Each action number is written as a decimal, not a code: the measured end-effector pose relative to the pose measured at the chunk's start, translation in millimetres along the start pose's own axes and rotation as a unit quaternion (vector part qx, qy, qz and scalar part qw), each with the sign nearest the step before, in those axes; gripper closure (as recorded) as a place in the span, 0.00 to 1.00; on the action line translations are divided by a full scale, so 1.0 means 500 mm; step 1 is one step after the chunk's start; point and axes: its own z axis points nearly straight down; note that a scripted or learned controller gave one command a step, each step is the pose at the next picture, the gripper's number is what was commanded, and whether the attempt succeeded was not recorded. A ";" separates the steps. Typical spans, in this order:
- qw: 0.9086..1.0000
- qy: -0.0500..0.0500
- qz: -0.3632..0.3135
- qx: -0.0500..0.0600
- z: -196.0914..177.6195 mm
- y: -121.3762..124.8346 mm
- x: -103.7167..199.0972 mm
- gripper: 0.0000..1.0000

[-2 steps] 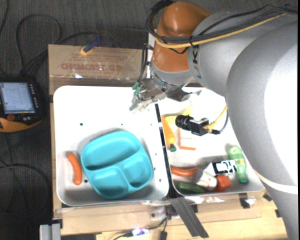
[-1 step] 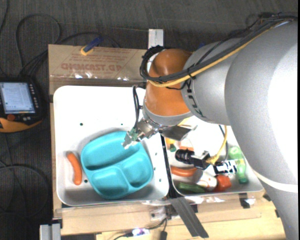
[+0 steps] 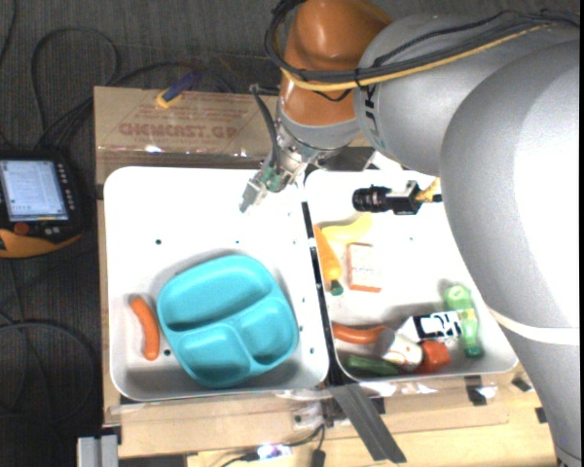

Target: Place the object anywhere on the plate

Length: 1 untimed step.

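Camera view – smooth teal 3-section plate (image 3: 228, 320), gripper (image 3: 256, 192) above left bin (image 3: 136, 202) – grip state unclear

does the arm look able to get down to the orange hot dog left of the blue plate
Probably yes. The orange hot dog lies uncovered on the left white bin's floor, close beside the blue sectioned plastic plate. The tool hangs over that same bin, with nothing between them. The plate's rim and bin wall leave little room.
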 end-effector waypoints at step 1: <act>0.999 0.003 0.033 0.001 0.118 -0.033 0.186 1.00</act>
